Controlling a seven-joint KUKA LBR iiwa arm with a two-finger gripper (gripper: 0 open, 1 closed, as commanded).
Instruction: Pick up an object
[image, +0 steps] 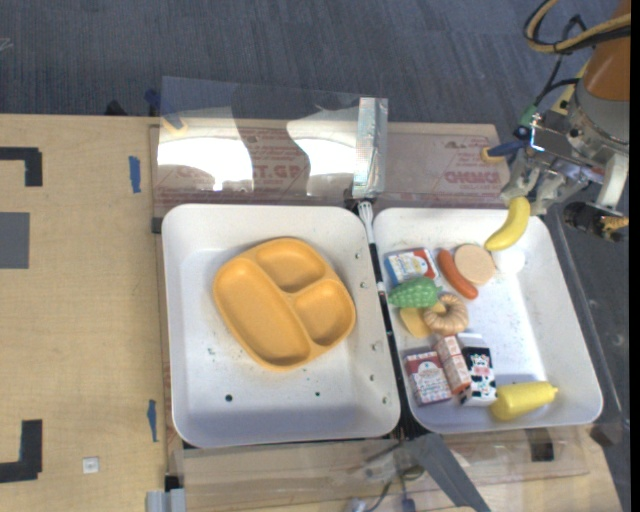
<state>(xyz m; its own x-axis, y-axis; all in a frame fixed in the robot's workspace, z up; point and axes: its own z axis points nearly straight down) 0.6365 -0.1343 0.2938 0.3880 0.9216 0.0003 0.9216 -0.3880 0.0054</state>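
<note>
Nearest the camera, along the right bin's front edge, lie a yellow squeeze bottle, a cow-print carton and a red box; behind them sit a ring doughnut, a green toy vegetable, a hot dog in a bun and a blue-and-white packet; the left bin bears an orange divided plate; the gripper hangs at the right bin's far corner, and a banana hangs just below it, its upper end at the tool; whether it is clamped there I cannot tell, the tips being hidden; judged so, the step is the lift after a grab; next calls for a steady rise clear of the bin wall.
</note>
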